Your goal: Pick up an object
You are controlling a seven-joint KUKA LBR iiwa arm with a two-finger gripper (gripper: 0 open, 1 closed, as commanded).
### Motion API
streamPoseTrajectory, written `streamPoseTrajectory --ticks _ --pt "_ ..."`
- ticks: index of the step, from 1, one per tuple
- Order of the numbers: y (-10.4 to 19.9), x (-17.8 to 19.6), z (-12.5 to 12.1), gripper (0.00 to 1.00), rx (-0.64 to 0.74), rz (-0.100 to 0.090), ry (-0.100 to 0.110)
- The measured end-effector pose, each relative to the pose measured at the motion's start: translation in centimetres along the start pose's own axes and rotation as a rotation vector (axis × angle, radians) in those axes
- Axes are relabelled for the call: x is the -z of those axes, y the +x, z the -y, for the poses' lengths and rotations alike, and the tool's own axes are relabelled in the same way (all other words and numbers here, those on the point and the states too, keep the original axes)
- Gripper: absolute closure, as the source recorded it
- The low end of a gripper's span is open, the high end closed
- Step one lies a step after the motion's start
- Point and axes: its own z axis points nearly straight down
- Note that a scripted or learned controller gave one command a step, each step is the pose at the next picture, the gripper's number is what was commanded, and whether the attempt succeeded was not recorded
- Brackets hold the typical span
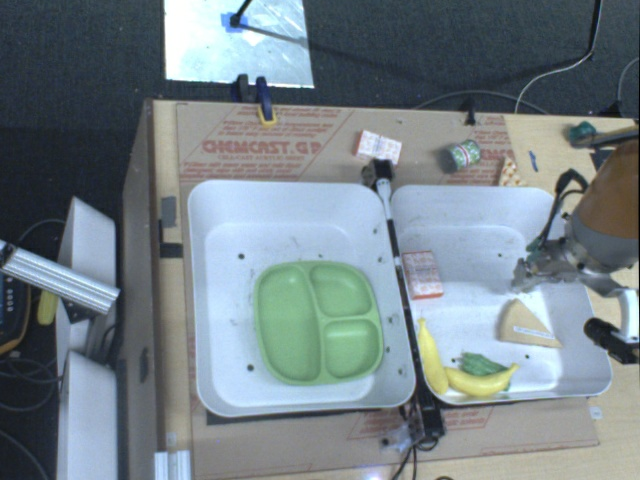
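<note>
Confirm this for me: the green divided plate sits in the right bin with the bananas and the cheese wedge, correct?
Not quite. The camera view shows the green divided plate alone in the left bin. The bananas and the cheese wedge do lie in the right bin, as you said.

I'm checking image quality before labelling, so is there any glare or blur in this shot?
Camera view: strong glare on the shiny sheet on the dark floor; the white bins are evenly lit with soft shadows; the gripper and arm at right look slightly soft; the small box print is unreadable.
</note>
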Motion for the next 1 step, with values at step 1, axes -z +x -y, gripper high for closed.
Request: streamPoseTrajectory --ticks 1 --pt "0.0 -0.01 0.01 0.0 0.0 0.0 0.0"
